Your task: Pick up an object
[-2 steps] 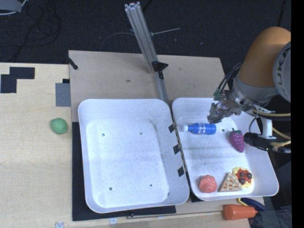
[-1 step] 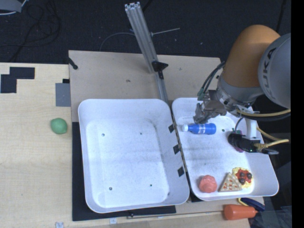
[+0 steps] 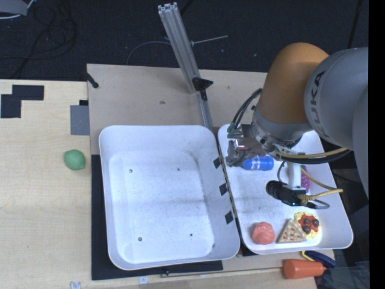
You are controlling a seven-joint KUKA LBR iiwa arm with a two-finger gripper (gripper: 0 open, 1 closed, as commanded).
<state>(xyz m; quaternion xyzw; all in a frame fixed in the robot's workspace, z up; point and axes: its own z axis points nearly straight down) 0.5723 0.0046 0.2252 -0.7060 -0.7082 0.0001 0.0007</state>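
From the overhead camera I read the scene as follows. The table carries two shallow white bins side by side on a dark mat. The arm enters from the right of the view, its orange band sitting above the far half of the right bin. The left bin is the larger of the two in view and shows bare white floor. A slanted aluminium bar runs from the top of the view down toward the gap between the bins. The pincer is low over the far left part of the right bin, close to the wall shared with the left bin. I cannot tell from this angle whether it is released or clenched, and nothing is visibly gripped. The blue cylinder with a pale end lies on its side just beside the pincer, on the bin floor; contact cannot be confirmed. An orange carrot-shaped item lies outside the right bin, on the table at its near edge. In the near part of the right bin a wedge-shaped toy slice with red and dark topping lies flat, and a red ball rests just beside it, to the left. A green ball sits on the table well apart from both bins, at the left. A small pink item shows in the right bin near the arm – partly hidden, shape unclear.
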